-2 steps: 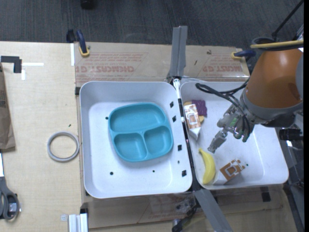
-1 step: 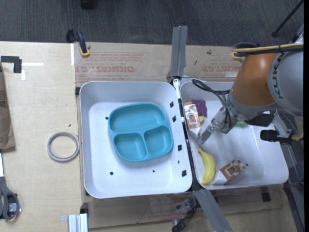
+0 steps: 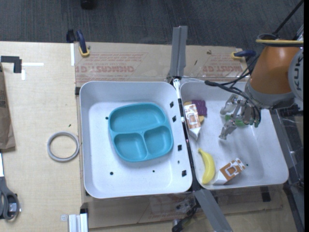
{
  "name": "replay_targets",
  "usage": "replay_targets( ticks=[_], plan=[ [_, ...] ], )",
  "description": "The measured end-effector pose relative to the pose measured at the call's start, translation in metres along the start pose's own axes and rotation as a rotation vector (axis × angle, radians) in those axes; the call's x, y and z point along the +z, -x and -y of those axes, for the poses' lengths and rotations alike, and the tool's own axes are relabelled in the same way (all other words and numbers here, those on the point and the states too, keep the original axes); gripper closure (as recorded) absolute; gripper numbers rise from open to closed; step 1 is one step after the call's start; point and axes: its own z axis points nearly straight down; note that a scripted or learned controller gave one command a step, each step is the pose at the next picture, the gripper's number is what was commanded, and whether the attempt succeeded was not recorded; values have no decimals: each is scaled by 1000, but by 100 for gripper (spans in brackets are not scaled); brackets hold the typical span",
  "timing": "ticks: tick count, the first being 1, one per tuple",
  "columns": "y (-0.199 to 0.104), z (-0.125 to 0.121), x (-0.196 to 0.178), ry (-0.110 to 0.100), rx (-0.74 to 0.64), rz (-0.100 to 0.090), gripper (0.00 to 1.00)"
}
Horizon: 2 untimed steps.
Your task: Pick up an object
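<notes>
My gripper [image 3: 228,125] hangs over the middle of the right bin [image 3: 270,149], open, with nothing between its fingers. A yellow banana [image 3: 208,166] lies near the bin's front left corner. Just right of it lies a small orange and white carton [image 3: 232,170]. Against the bin's left wall lies a white and orange snack packet [image 3: 192,119], with a purple item [image 3: 201,108] partly under it. All of these lie left of or in front of the gripper, apart from it.
The left bin [image 3: 96,144] holds a blue divided plate [image 3: 140,132]. A grey divider post [image 3: 179,52] rises between the bins at the back. A ring of tape [image 3: 63,146] lies on the bench to the left, and scissors [image 3: 8,202] lie at the front left.
</notes>
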Motion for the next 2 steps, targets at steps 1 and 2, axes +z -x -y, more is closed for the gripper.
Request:
replay_targets(
  ticks=[1,2],
  plan=[
    [40,54,-28,-1,280,2,0],
    [26,2,-9,-2,604,-3,0]
  ],
)
